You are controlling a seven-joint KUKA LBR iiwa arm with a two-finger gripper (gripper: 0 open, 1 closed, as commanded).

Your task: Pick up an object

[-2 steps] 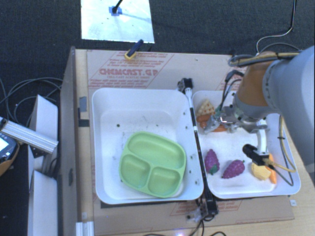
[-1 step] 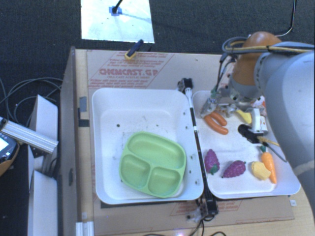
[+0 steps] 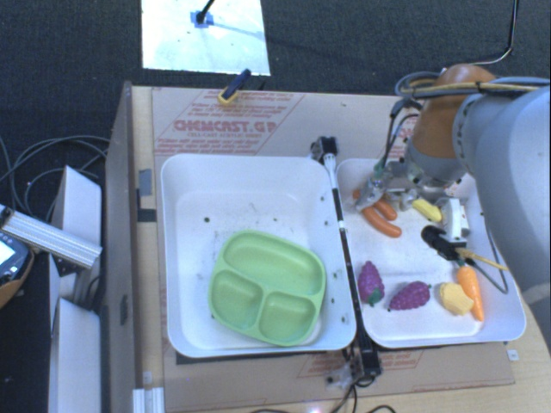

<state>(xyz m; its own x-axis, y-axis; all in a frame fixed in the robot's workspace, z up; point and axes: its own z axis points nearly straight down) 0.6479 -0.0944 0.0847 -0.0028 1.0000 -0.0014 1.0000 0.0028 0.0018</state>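
My gripper is low in the right bin, at its back left. Just in front of it lie two orange sausage-shaped pieces, side by side, the nearer one touching or almost touching the gripper's tip. A small yellow piece lies to their right. Toward the bin's front are two purple grape bunches, a yellow chunk and an orange carrot. I see nothing lifted off the bin floor.
The left bin holds a green divided plate at its front right. A black divider rail runs between the bins. The arm's grey body covers the right bin's back right corner.
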